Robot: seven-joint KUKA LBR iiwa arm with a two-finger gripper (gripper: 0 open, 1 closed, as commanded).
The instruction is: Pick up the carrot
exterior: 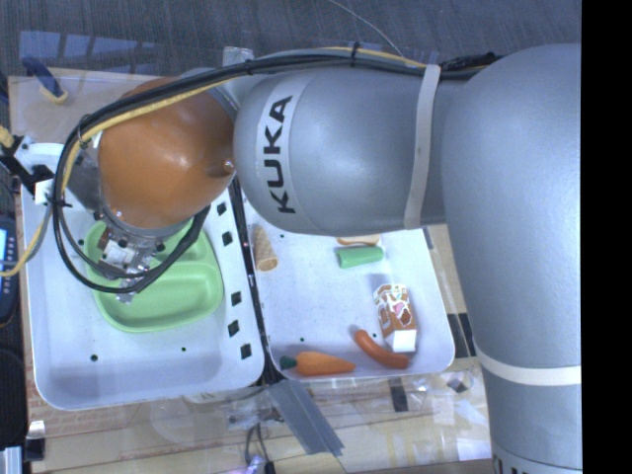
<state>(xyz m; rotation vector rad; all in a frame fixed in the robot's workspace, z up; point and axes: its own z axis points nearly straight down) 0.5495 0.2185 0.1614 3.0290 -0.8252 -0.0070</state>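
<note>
Arm (395,146): grey shell, black KUKA lettering, orange band (163,161). Both bins (59,363) white. Left bin: light green tray (188,294). Right bin: orange carrot (321,364) with green tip, red-orange sausage (380,350), green block (358,256), tan cone (265,248).

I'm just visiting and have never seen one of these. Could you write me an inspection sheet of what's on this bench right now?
Surface: two white bins, left bin and right bin, side by side.
Job's things: carrot lying at the right bin's near edge, untouched.
Clutter: green tray in the left bin; sausage, green block, small packet, cone in the right bin.
Grippers: gripper over the green tray; state unclear.
Cables: black cables looping around the wrist.
Surroundings: grey carpet.
</note>
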